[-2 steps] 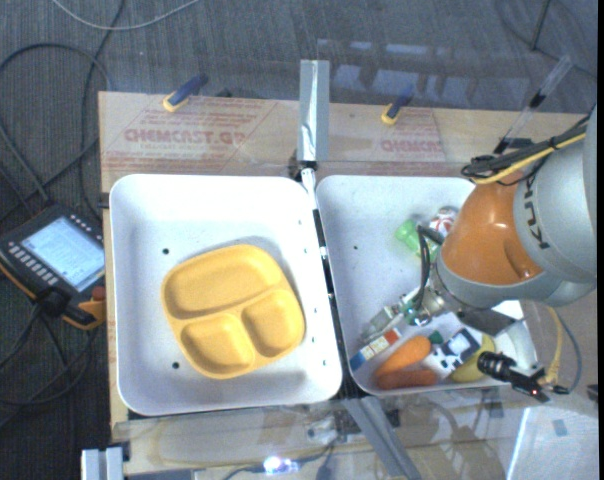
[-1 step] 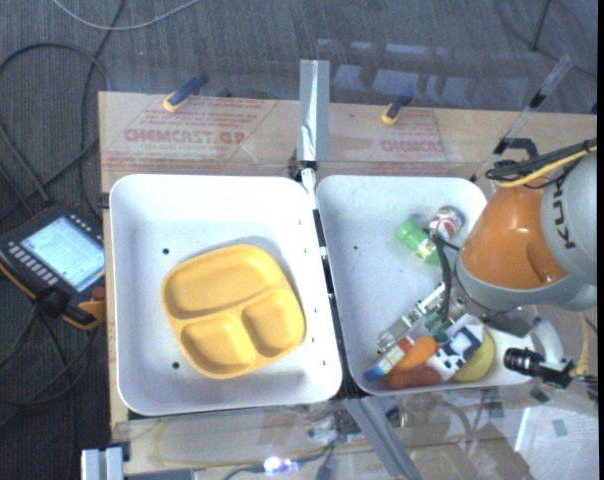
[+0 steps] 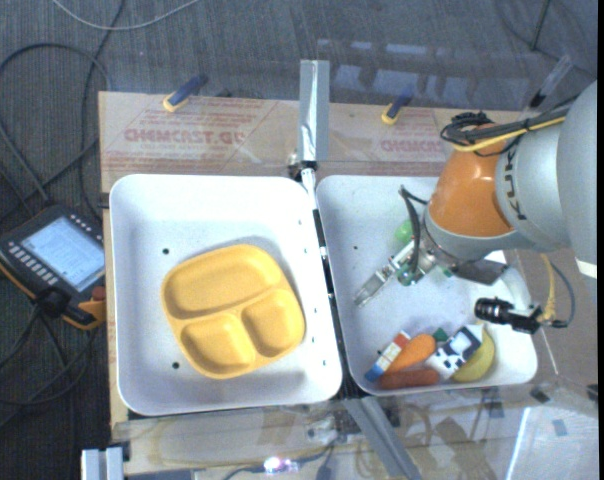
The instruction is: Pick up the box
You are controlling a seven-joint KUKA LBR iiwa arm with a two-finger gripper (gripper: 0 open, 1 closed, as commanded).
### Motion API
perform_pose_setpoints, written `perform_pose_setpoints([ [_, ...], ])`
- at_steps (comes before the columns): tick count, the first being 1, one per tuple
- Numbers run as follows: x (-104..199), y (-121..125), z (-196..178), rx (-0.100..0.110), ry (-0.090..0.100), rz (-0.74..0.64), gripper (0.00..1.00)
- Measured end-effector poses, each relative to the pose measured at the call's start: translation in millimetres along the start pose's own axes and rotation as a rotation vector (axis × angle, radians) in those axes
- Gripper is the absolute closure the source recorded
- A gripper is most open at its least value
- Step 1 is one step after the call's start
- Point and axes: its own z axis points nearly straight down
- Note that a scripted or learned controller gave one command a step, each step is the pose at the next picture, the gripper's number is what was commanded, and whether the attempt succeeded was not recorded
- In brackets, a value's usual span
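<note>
Looking down at a slant on the desk, two shallow white bins sit side by side. Left bin: a yellow divided plate lies near its middle, three compartments facing up, nothing in them. Right bin: the arm comes in from the right edge, grey body with the orange band low over the bin's middle. The hand points toward the bin's left wall, hovering above bare bin floor; its fingers are thin and blurred, and how far apart they stand cannot be told. Nothing shows between them.

Loose things cluster along the right bin's near edge, toward its near right corner. The box, small with black and white markings, lies there, touching a yellow banana on its right. Just left of the box, a carrot lies on a slant, with a small blue-ended block beside it and a red piece below. The hand is well apart from the box. A small green thing sits near the wrist. A handheld control tablet rests off the desk's left edge.
</note>
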Motion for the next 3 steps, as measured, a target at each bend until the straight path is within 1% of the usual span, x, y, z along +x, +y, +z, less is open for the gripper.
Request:
perform_pose_setpoints([
  [1, 40.1, -58.0, -1.5, -0.002, -0.001, 0.295, 0.00],
  [2, 40.9, -56.8, -10.5, -0.002, 0.002, 0.295, 1.00],
  [3, 40.8, -57.0, -10.5, -0.002, 0.002, 0.296, 0.00],
])
